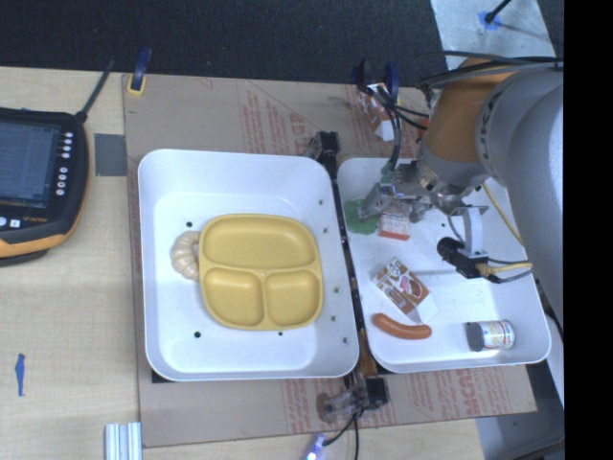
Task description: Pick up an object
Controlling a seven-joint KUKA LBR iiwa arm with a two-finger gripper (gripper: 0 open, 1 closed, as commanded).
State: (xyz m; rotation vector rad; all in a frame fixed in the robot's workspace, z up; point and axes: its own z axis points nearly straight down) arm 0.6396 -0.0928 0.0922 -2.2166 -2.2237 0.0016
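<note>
The right bin (517, 351) holds a green object (363, 215) at its upper left, a small white and red packet (394, 225), a brown and white snack wrapper (401, 286), a hot dog sausage (402, 329) and a small silver can (490, 334) lying on its side. My gripper (397, 195) hangs low over the upper left of this bin, right by the green object and the red packet. I see nothing held in it.
The left bin (163, 257) carries a yellow divided tray (261, 269) with a beige pastry (184, 254) tucked at its left side. A teach pendant (34, 180) lies on the bench at far left. Cables run behind the right bin.
</note>
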